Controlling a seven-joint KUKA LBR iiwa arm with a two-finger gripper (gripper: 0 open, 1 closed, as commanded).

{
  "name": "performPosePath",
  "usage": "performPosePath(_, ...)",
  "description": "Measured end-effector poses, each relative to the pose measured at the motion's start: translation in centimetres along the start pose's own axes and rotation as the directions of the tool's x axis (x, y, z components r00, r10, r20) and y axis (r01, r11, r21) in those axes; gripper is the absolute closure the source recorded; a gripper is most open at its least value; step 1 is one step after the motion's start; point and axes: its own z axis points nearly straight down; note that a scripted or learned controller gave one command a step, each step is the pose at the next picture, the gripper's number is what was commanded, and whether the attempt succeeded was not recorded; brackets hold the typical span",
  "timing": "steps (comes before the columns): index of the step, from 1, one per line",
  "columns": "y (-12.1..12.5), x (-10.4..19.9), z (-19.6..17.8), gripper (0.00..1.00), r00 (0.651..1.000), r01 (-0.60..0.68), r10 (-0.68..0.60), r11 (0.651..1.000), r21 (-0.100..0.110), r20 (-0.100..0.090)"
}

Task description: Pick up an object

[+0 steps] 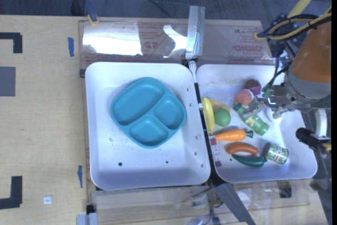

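The right bin (pixel 300 166) holds several toy foods. A yellow banana (pixel 208 113) and a green round fruit (pixel 222 117) lie at its left. A pink peach (pixel 244 97) and a brown piece (pixel 253 85) sit further back. A carrot (pixel 231 135), a red sausage (pixel 243 148), a dark green pepper (pixel 251 161) and a small can (pixel 276 154) lie toward the front. A light green bottle (pixel 257 124) lies in the middle. My gripper (pixel 261 105) hangs low over the bin, just right of the peach and right above the bottle.
The left bin (pixel 100 166) holds a blue divided plate (pixel 148 111). A metal divider (pixel 195 34) stands behind the seam between the bins. The arm's grey body (pixel 310 87) and cables cover the right bin's far right side.
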Motion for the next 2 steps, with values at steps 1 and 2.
performPosePath(1, 0.2, -1.5, 7.6, 0.00, 0.995, 0.101, -0.101, 0.995, -0.013, 0.006)
performPosePath(2, 0.3, -1.5, 6.4, 1.00, 0.995, 0.100, -0.100, 0.995, -0.019, 0.008)
